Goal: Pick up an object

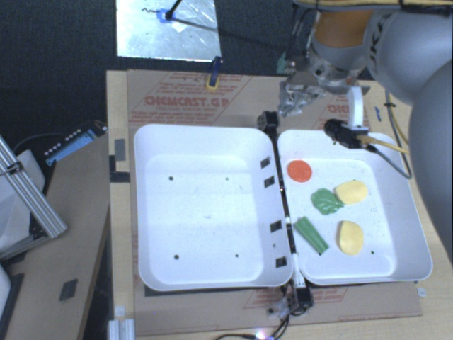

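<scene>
Fingers of the gripper (pixel 294 103) are hanging above the far rim of the right bin (pixel 396 261), nothing visible between them; whether they are parted or closed cannot be told from this slant. Nearest the camera in that bin, a yellow piece (pixel 350 236) is lying beside a green stick (pixel 311 234). Just beyond them, a green leafy piece (pixel 326 201) is touching a second yellow piece (pixel 352 191), and an orange disc (pixel 299 171) is sitting farther back near the divider between the bins. Left bin (pixel 205 211) is lying alongside. Grey arm (pixel 407 41) with its orange band is reaching in from the right over the cardboard-covered bench (pixel 177 98)
</scene>
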Controlling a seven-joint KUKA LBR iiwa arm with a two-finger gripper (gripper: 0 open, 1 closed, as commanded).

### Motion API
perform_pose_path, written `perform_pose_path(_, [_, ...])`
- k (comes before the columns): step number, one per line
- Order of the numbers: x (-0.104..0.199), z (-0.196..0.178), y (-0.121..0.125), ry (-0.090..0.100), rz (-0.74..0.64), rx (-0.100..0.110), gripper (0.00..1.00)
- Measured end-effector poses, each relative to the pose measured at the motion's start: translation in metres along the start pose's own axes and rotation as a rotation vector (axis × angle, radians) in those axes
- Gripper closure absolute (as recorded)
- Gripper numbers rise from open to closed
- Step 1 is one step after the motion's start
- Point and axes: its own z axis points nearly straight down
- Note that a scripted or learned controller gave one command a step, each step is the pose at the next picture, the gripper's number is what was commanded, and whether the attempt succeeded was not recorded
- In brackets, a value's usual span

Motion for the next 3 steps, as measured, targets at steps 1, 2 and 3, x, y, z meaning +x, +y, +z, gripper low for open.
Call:
perform_pose_path(1, [0.103, -0.058, 0.0, 0.003, -0.004, -0.003, 1.0])
perform_pose_path(2, [0.149, 0.133, -0.004, -0.002, 0.003, 0.017, 1.0])
perform_pose_path(3, [0.205, -0.078, -0.011, 0.007, 0.0, -0.013, 1.0])
